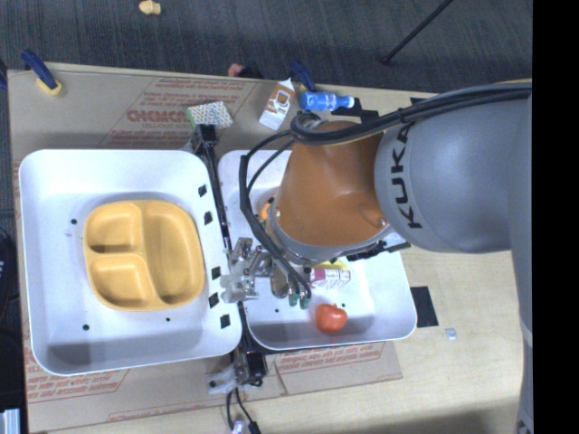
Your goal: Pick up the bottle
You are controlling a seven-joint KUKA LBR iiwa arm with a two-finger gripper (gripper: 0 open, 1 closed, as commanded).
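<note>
The bottle (333, 277) lies on its side in the right bin (393, 319), partly under the wrist, with a red tomato-like toy (331, 317) just beside it. The gripper (261, 274) sits near the bin's left wall; whether it is open or closed I cannot tell. It should centre over the bottle, across its narrow width, clear of the toy.

Arm bent low — gripper (246, 274) downward

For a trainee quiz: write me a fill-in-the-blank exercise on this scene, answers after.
1. The yellow divided tray lies in the ____ bin.
2. The tray has ____ compartments.
3. The red tomato-like object lies in the ____ bin, near its front wall.
4. The band on the arm above the wrist is ____.

Answers: left; three; right; orange
</note>
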